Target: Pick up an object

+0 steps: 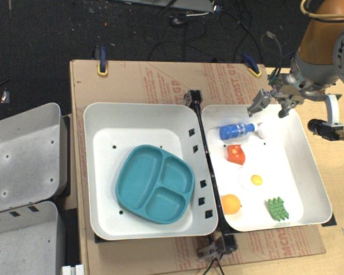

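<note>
Confirm the starting state. The tool [272,103] hangs over the far edge of the right bin [315,171], with its two fingers spread wide and nothing between them.

Locate the candidates. All loose objects lie in the right bin:
- A blue bottle [236,131] lies on its side near the far end, closest to the tool, with its white cap pointing toward the arm.
- A red object [235,154] sits just beside the bottle, toward the near side.
- A small yellow object [256,180] lies near the middle of the bin.
- An orange ball [231,204] and a green ridged object [278,208] rest near the front wall, apart from each other.

The left bin [103,171] holds a teal divided plate [155,183]; treat it as a poor target, being broad and flat.

Select the bottle, judged the shortest reach. Align the fingers across its body, not along its length, so they close on the round sides. Descend over the middle of the body, away from the red object. Expect the bottle to roll if one finger touches first; centre before closing. Verify the grip after lifting.
</note>
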